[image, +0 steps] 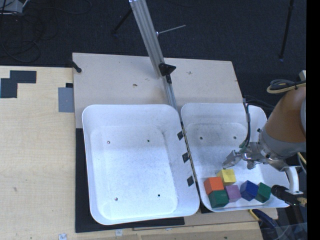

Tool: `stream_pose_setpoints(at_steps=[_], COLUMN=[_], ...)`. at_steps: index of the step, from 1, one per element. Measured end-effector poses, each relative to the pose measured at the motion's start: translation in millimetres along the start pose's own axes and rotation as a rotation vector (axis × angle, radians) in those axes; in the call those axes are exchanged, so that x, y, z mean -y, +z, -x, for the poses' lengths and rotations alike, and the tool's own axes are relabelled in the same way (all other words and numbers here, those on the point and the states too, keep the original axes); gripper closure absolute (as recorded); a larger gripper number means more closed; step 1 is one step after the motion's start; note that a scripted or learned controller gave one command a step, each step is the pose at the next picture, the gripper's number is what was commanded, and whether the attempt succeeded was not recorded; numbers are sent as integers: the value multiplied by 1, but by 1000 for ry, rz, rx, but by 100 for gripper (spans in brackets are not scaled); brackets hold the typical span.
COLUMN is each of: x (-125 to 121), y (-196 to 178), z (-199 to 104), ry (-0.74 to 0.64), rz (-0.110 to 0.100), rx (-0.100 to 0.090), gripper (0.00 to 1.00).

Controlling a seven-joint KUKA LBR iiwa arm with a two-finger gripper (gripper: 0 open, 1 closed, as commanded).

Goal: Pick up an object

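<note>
Atop the pale bench (150, 79), two white bins (130, 164), dark floor (225, 24) beyond; hand (235, 159) state unclear.

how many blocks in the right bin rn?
6, all clustered in the near corner of the right bin: yellow block, orange block, dark green block, purple block, blue block, green block. The arm may hide more.

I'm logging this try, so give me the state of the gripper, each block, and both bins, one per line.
gripper: above the right bin, just up from the blocks, holding nothing I can see
yellow block: resting in the bin, nearest the gripper
orange block: resting
dark green block: resting
purple block: resting
blue block: resting
green block: resting
right bin: holds all six blocks
left bin: lying flat
</note>
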State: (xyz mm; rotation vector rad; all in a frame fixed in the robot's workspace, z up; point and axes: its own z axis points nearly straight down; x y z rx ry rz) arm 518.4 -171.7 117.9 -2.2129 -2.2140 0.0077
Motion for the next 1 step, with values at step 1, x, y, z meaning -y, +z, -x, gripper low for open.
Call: stream_pose_setpoints(at_steps=[1], x=[30], y=[26], z=[-46], ry=[1], rz=[17], rx=[8], gripper=[0])
